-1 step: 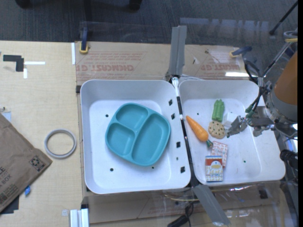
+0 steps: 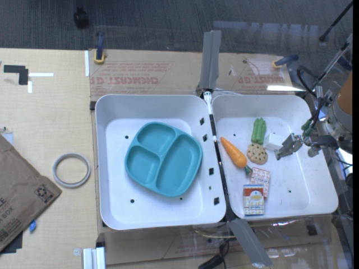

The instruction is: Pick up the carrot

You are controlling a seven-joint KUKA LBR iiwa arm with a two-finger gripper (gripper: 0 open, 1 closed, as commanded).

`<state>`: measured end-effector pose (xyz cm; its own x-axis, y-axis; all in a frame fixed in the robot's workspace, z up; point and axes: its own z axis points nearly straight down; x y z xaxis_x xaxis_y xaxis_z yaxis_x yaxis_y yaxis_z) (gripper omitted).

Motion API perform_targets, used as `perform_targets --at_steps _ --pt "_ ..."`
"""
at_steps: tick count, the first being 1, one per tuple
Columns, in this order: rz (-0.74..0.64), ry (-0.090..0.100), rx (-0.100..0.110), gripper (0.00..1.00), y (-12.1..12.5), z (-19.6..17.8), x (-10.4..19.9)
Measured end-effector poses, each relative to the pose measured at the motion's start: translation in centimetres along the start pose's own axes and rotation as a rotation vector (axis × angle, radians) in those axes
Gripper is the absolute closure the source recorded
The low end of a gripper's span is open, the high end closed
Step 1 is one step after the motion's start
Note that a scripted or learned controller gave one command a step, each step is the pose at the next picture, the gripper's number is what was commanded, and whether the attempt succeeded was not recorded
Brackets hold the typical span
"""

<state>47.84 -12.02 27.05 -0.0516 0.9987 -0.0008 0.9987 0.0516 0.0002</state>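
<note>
You see the carrot (image 2: 234, 152) lying in the right bin (image 2: 314, 203), close to the wall it shares with the left bin (image 2: 112, 206). It runs at a slant, its orange body pointing up-left and its small green top down-right, near the upper corner of a small red-and-white carton (image 2: 255, 192) that lies flat toward the bin's front edge. Just right of the carrot sits a round speckled cookie (image 2: 257, 153), and above that a green vegetable piece (image 2: 258, 130) stands along the bin floor. A small white block (image 2: 271, 141) lies just right of the cookie.

Your pincer (image 2: 285, 148) hangs over the middle of the right bin, reaching in from the right, well apart from the carrot and with the cookie between them. Its fingers are parted, with nothing between them.

In the left bin you have a teal divided plate (image 2: 163, 158) lying flat. On the counter (image 2: 45, 111) to the left of the bins rests a roll of tape (image 2: 71, 169) and, at the lower left edge, a brown cardboard box (image 2: 19, 195).
</note>
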Motion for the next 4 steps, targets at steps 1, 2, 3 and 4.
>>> perform_targets --at_steps 1,2,3,4 --pt "0.041 0.001 0.002 0.00 0.1 1.8 2.7" --pt "-0.054 0.001 0.004 0.00 4.4 8.0 6.9" --pt "-0.245 0.001 0.003 0.00 0.3 8.0 8.0" --pt "-0.075 0.000 0.002 0.00 2.8 5.2 5.9"
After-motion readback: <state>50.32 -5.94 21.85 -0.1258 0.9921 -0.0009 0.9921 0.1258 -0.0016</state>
